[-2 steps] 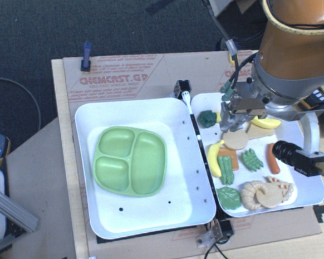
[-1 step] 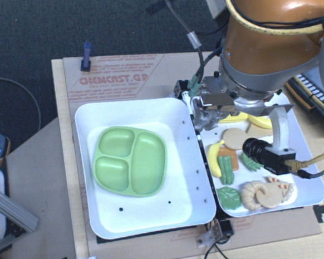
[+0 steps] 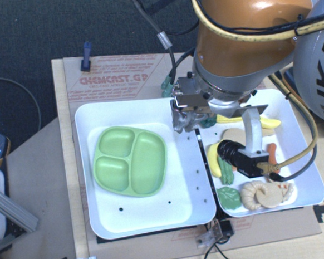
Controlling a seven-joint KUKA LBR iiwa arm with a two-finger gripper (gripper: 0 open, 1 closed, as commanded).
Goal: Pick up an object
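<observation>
All the grabbable stuff sits in the right bin (image 3: 300, 143): one yellow banana (image 3: 265, 123) near the far wall, a second banana (image 3: 213, 160) right by the divider with a dark green veggie piece (image 3: 227, 171) touching it, plus a green leaf (image 3: 230, 198), a tan shrimp-looking piece (image 3: 252, 194) and a round cookie (image 3: 271, 197) crowded along the near edge. The left bin (image 3: 89, 123) holds a green divided plate (image 3: 130, 159) with open white floor around it, mostly toward the divider and the near rim. The gripper (image 3: 185, 123) hangs over the divider at the far end of the bins, and honestly I can't tell how wide the jaws are or whether they're touching anything.
</observation>
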